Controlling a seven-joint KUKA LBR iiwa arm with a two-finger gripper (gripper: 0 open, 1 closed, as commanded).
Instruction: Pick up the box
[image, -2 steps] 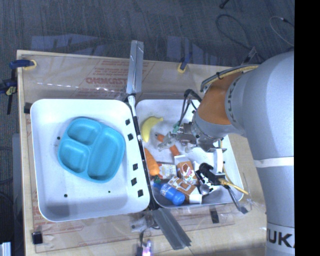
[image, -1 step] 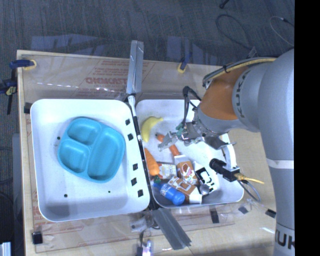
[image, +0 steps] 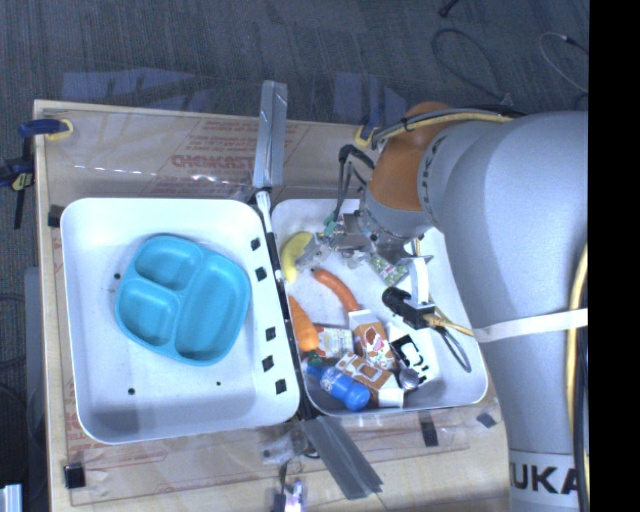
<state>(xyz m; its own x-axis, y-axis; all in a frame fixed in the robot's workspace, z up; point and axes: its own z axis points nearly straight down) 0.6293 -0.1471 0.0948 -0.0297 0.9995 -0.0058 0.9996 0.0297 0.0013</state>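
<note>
The box (image: 371, 354) is small, with a red, brown and white print, and lies in the lower part of the right bin (image: 462, 385) among other items. My gripper (image: 343, 238) hangs over the upper part of that bin, beside a yellow banana (image: 293, 253) and above an orange carrot (image: 336, 288). It stands well up and left of the box and does not touch it. The grey arm with its orange band (image: 400, 178) covers the bin's right side.
A second carrot (image: 304, 326), a blue bottle (image: 341, 389) and a white item with black marks (image: 411, 357) crowd round the box. The left bin (image: 90, 390) holds a blue divided plate (image: 184, 297). A ridge with black clips (image: 268, 300) parts the bins.
</note>
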